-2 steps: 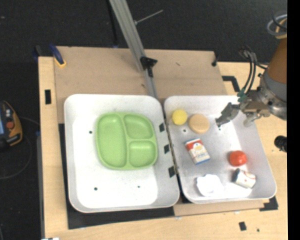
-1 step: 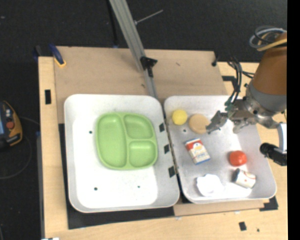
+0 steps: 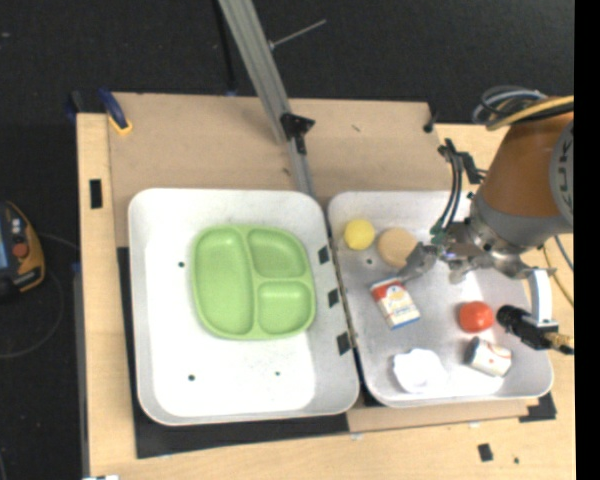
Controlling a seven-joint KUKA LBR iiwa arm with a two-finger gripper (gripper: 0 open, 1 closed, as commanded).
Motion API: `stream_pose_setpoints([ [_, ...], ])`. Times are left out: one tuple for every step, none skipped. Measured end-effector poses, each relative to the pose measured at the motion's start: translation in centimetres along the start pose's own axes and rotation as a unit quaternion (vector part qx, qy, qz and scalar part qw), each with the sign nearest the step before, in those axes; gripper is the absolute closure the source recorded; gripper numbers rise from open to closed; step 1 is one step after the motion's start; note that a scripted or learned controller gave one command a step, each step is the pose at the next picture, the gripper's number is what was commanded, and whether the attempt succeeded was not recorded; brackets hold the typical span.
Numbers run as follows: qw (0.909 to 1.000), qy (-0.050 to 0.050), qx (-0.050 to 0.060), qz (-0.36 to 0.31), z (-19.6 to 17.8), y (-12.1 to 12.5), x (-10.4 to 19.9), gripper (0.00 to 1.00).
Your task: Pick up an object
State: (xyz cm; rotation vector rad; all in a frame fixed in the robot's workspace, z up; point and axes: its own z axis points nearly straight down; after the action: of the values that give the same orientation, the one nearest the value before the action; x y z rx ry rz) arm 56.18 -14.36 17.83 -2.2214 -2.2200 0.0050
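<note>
My gripper [image 3: 438, 263] hangs over the middle of the right bin [image 3: 540, 383], its two grey fingers spread open with nothing between them. One fingertip [image 3: 417, 259] is just beside a tan ball [image 3: 395, 243]. A yellow ball [image 3: 359, 234] lies to the left of the tan one. Below the gripper lies a small red, white and blue carton [image 3: 395, 303]. A red round object [image 3: 475, 316] sits to the lower right of the gripper. Near the bin's front edge are a white crumpled object [image 3: 417, 370] and a small white and red object [image 3: 488, 358].
The left bin [image 3: 160, 368] holds a green divided plate [image 3: 252, 280]. A grey metal bar [image 3: 260, 63] slants down from the top to the gap between the bins. The arm's orange band [image 3: 525, 168] stands over the right bin's back right corner.
</note>
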Motion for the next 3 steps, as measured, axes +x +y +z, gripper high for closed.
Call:
stream_pose_setpoints([
  [1.0000, 0.000, -0.001, 0.000, 4.3, 0.3, -0.3, 0.00],
  [1.0000, 0.000, -0.004, 0.002, 2.9, 0.5, -0.4, 1.00],
  [1.0000, 0.000, -0.004, -0.002, -1.4, 1.0, -0.4, 1.00],
])
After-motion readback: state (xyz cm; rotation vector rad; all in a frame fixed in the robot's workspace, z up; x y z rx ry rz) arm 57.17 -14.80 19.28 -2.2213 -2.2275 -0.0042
